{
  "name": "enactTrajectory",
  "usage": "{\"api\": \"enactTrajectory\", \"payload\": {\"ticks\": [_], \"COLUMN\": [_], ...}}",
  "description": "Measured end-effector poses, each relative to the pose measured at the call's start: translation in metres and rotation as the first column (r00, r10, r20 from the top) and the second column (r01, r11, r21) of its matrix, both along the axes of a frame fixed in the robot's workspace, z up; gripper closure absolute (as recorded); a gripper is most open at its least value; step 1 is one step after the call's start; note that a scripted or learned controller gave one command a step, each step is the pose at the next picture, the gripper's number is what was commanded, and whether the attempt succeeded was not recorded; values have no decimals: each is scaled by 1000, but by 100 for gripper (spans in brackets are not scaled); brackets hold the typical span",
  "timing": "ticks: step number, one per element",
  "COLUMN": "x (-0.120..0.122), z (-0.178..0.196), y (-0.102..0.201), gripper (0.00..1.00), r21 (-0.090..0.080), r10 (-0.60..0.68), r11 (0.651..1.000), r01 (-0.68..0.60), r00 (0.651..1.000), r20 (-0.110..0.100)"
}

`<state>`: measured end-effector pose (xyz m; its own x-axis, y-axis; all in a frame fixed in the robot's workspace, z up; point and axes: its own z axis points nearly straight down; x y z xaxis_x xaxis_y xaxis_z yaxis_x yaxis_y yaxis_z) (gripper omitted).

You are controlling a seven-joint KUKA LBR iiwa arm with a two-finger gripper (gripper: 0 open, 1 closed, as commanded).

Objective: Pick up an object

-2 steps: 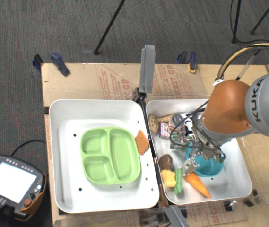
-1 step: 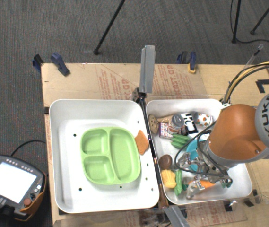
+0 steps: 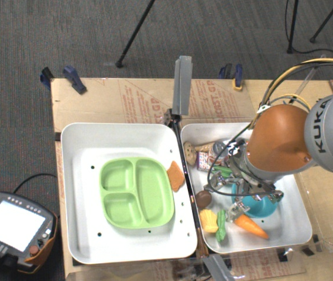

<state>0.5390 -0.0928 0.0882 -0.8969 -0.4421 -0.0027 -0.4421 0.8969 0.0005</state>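
I reach in over the right bin (image 3: 299, 215), my orange band and wrist hanging above its middle. My claw (image 3: 240, 199) sits low among the clutter there, just above a teal cup (image 3: 260, 205); whether it is apart or together I cannot tell, since my own wrist and cables cover it. Just in front of the cup lies an orange carrot (image 3: 250, 225), with a green pod (image 3: 222, 224) and a yellow piece (image 3: 208, 220) beside it, and a brown ball (image 3: 203, 199) near the bin's left wall. In the left bin (image 3: 78, 151) rests a green divided plate (image 3: 137, 192), an orange wedge (image 3: 176, 175) touching its right edge.
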Motion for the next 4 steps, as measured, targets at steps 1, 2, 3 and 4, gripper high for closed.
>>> {"api": "enactTrajectory", "payload": {"ticks": [1, 2, 3, 4], "x": [72, 1, 99, 66], "z": [0, -1, -5, 0], "y": [1, -12, -30, -81], "gripper": [0, 0, 0, 0], "r21": [1, 1, 2, 0], "r10": [139, 43, -139, -29], "r11": [990, 999, 990, 1000], "r01": [-139, -43, 139, 29], "r00": [990, 999, 990, 1000], "r20": [1, -2, -34, -1]}}
